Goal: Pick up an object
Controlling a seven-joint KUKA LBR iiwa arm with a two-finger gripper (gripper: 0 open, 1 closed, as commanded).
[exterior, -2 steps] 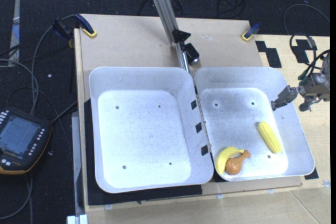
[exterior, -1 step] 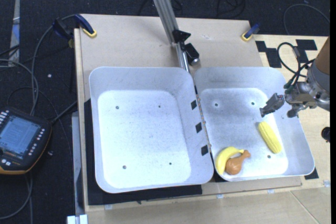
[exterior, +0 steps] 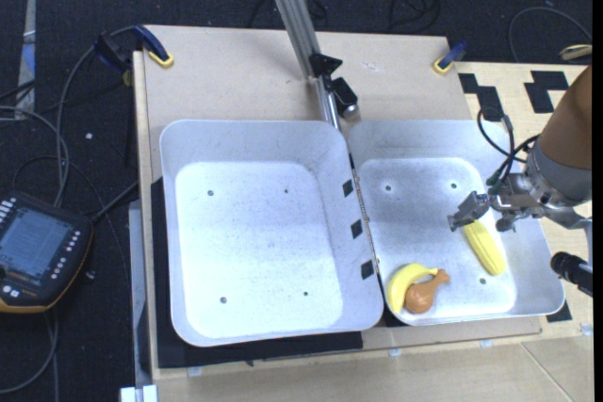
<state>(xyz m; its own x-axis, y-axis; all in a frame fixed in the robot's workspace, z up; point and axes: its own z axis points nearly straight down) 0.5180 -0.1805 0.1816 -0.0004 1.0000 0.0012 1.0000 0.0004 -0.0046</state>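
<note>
end effector (exterior: 474, 214) above corn cob (exterior: 485, 248) in right bin (exterior: 415, 146), grip state unclear

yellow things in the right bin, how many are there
2: a banana at the near left corner, touching a brown drumstick, and a corn cob right of it, beneath the gripper.

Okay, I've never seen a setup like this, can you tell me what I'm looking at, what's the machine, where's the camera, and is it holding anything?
This is one picture from a camera fixed above a workbench, looking down at a slant. Two shallow white bins sit side by side: the left bin and the right bin. A grey robot arm reaches in from the right, ending in a two-finger gripper. In the right bin lie a yellow corn cob, a banana and a brown drumstick-shaped toy. The gripper hovers by the corn's upper end; I can't tell whether it grips anything.
</note>
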